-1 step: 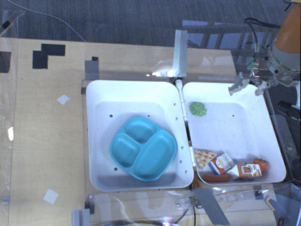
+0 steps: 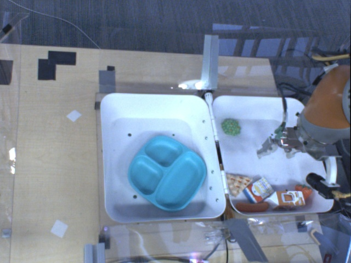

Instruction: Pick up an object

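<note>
My gripper (image 2: pixel 278 148) hangs over the middle of the right bin (image 2: pixel 249 107), reaching in from the right. Its two metal fingers are spread apart, open, with nothing between them. A green bumpy ball (image 2: pixel 231 127) lies to its upper left, well apart from it. Along the bin's front edge lie a waffle piece (image 2: pixel 238 183), a small white, blue and red carton (image 2: pixel 259 189), a red sausage (image 2: pixel 252 206) and an orange carton (image 2: pixel 289 199). A small red item (image 2: pixel 305 190) sits by the orange carton's right end.
The left bin (image 2: pixel 115 125) holds a blue divided plate (image 2: pixel 167 172). A raised divider (image 2: pixel 215 141) separates the two bins. The arm's grey and orange body (image 2: pixel 329 114) covers the right bin's right side.
</note>
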Tool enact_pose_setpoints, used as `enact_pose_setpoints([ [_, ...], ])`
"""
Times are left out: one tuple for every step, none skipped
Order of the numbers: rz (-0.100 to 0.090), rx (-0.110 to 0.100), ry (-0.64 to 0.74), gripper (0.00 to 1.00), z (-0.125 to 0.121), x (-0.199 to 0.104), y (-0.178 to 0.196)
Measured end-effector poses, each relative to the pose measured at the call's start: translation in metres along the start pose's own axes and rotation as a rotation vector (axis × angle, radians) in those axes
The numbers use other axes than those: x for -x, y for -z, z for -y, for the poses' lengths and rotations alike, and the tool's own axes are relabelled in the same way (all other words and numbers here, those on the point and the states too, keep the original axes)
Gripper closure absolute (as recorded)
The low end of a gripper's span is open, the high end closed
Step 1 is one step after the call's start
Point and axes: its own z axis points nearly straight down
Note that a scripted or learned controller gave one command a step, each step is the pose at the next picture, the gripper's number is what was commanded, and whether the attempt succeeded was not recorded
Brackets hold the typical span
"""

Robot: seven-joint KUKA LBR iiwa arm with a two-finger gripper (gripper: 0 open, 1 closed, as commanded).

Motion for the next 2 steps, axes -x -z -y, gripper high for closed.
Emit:
enact_pose_setpoints([
  [0.002,0.006,0.35,0.0,-0.064,-0.009,0.019],
  [0.004,0.013,0.351,1.0,-0.066,-0.01,0.031],
])
